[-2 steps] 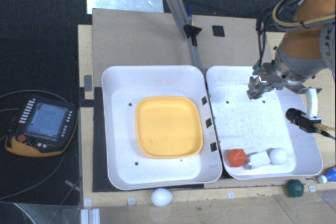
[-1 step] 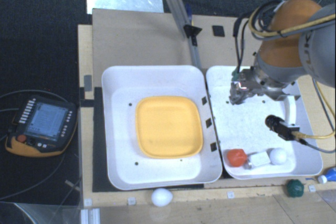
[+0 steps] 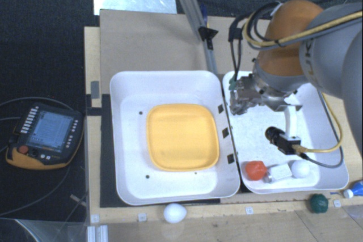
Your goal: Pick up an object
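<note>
A yellow plate [image 3: 182, 136] lies in the left bin [image 3: 123, 122]. In the right bin [image 3: 334, 175], the gripper [image 3: 238, 103] hangs low at the far left corner; its grasp cannot be made out. A red object [image 3: 254, 170] sits near the front

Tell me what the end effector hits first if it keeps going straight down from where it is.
Most likely the bare floor of the right bin. The end effector hangs over its upper-left corner, close to the wall between the bins; depth is hard to judge.
</note>
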